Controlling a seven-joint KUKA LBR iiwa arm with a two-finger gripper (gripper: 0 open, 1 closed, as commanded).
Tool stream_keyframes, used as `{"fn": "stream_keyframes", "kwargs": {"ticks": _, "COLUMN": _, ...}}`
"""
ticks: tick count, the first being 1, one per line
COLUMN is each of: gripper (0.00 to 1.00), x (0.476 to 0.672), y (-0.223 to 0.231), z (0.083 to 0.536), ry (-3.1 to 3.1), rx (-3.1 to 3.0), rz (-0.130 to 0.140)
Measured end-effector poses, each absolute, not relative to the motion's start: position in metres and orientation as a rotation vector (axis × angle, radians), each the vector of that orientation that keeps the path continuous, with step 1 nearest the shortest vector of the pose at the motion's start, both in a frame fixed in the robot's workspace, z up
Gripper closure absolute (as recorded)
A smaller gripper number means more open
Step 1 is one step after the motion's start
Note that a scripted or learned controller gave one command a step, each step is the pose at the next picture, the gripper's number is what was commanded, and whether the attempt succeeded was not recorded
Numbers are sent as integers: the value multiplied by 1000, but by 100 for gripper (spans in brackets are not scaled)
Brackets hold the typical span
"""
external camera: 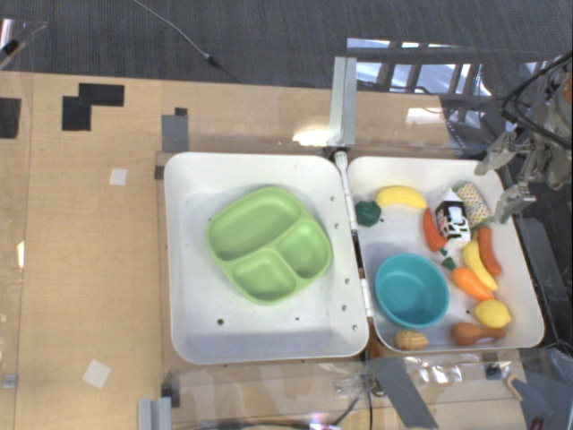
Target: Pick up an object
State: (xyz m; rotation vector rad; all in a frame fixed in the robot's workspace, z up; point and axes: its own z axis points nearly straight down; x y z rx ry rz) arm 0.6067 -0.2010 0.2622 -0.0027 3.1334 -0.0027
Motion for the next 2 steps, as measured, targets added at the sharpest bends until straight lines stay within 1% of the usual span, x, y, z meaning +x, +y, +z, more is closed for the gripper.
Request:
{"fn": "stream_keyframes", "kwargs": {"ticks": 1, "gripper": 0, "x": 562, "y": -190, "z": 128, "ry": 3138, "rx": -202, "rz": 4}}
{"fn": "stream_keyframes", "kwargs": {"ticks": 2, "gripper": 0, "x": 531, "y": -164, "z": 91, "ry": 3122, "rx": 12, "rz": -8}}
